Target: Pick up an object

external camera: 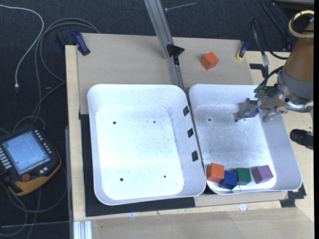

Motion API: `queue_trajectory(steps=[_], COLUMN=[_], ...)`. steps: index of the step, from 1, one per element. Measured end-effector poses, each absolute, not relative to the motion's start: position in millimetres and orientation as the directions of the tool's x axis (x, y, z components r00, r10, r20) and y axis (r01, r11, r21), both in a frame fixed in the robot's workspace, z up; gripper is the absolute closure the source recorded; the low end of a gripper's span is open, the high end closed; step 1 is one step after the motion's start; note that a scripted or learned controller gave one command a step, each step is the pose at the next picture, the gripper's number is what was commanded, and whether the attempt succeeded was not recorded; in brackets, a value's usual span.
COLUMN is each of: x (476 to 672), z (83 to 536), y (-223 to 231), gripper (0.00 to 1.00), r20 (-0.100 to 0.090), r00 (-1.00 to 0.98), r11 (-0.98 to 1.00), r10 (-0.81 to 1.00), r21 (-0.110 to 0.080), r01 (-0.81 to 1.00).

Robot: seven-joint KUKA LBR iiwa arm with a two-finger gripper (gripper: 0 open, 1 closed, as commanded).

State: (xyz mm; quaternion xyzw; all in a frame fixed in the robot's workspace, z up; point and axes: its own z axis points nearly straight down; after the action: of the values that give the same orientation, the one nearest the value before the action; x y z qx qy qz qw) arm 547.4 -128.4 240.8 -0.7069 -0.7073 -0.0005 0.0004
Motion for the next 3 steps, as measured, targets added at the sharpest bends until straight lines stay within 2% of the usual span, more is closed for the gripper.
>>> queue_trajectory(steps=[1, 2, 3], x=[576.6, 621.2, 677.2], z=[193.3, 94.8, 100.6], y=[-204.8, -217.7, -216.2], gripper=[0.0, 0.0, 0.0], r20=[-0.004, 0.0, 0.003], r00=[0.005, -0.001, -0.003], r11=[-0.005, 0.001, 0.003], r10=[1.0, 1.0, 1.0], r21=[0.0, -0.003, -0.001], r01=[1.0, 1.0, 1.0])
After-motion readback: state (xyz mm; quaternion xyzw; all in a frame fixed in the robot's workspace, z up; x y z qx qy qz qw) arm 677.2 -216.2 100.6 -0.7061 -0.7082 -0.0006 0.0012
